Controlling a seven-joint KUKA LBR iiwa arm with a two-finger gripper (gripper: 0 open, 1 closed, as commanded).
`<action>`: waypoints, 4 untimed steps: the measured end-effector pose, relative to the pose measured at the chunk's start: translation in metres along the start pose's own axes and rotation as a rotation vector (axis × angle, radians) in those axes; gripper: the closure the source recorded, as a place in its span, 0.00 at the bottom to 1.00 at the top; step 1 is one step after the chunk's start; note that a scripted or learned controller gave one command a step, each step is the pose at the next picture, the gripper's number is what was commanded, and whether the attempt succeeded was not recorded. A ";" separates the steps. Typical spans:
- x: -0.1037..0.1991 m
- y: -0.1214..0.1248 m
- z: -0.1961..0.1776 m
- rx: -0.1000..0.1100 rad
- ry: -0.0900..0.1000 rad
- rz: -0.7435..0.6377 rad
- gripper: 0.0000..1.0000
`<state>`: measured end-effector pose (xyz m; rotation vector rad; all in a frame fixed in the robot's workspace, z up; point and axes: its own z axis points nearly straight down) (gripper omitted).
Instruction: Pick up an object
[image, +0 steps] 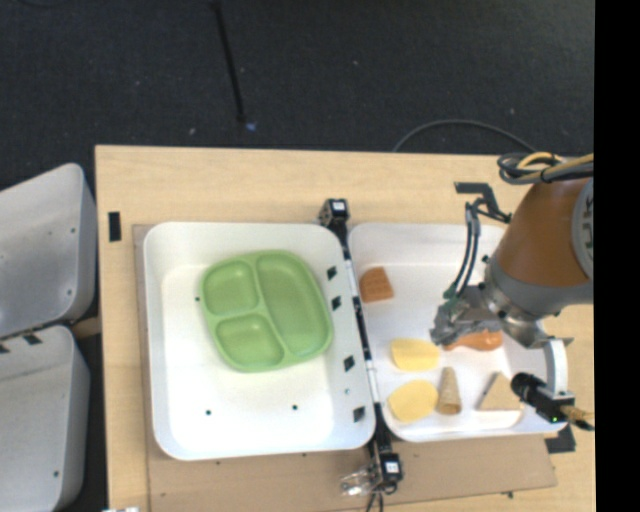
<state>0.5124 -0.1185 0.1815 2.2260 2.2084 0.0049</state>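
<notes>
Two white bins sit side by side on the surface (120, 190): the left bin (170, 400) holds a green divided tray (266, 310), the right bin (420, 240) holds the small pieces. At the frame's right the arm's gripper (455, 325) hangs low over an orange object (478, 341), which lies just right of it, long axis roughly left-right. Whether the fingers are open or closed, I cannot tell.
</notes>
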 end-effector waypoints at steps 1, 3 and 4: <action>-0.001 0.002 -0.036 0.001 0.000 -0.009 1.00; 0.104 0.012 -0.062 0.004 0.003 -0.016 1.00; 0.164 0.015 -0.068 0.006 0.003 -0.016 1.00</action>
